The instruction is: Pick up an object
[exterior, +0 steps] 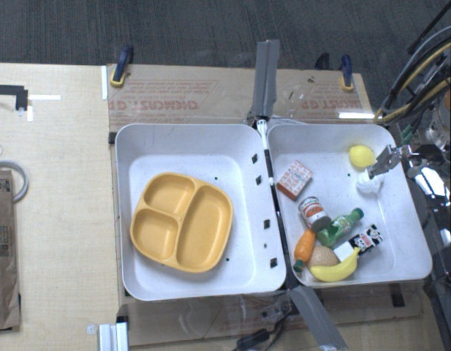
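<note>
The right bin (400, 218) holds several small objects. A yellow lemon (361, 156) lies near its far right side, with a small white object (368, 186) just in front of it. A red box (294, 179) lies near the divider. Toward the front are a small can (311, 210), a green bottle (340, 226), a carrot (305, 246), a banana (335, 270), a round tan item (322, 256) and a black-and-white carton (365, 240). My gripper (384, 161) hangs over the bin's right side, just right of the lemon and above the white object. Nothing shows held in it.
A yellow divided plate (182, 221) lies in the left bin (130, 167). An upright grey divider post (265, 79) stands between the bins at the back. Cables (422, 72) and arm parts crowd the right edge. A brown bag (2, 247) lies on the bench at the far left.
</note>
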Controlling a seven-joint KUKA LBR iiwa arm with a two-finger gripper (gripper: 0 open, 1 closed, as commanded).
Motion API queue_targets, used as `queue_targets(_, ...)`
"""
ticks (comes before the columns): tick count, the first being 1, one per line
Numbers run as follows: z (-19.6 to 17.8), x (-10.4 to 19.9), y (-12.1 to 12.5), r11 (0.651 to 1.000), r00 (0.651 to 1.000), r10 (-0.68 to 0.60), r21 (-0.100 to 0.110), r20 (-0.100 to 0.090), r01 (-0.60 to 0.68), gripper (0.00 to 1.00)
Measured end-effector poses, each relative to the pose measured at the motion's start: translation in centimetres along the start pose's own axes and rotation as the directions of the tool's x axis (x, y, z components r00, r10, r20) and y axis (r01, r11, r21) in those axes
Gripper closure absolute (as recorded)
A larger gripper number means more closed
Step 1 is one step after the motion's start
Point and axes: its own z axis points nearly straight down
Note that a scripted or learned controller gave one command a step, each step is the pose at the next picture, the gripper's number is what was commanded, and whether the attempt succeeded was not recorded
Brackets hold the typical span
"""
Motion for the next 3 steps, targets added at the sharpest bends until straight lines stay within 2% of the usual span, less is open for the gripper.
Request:
queue_targets(1,8.5,-2.1,2.7,0.976,0.976,0.216,-0.007,-0.001,-0.216,0.0)
queue_targets(2,7.7,-2.2,2.7,0.977,0.977,0.214,-0.006,0.001,-0.214,1.0)
queue_targets(3,0.9,3.1,5.8,0.972,0.972,0.234,-0.002,0.001,-0.234,1.0)
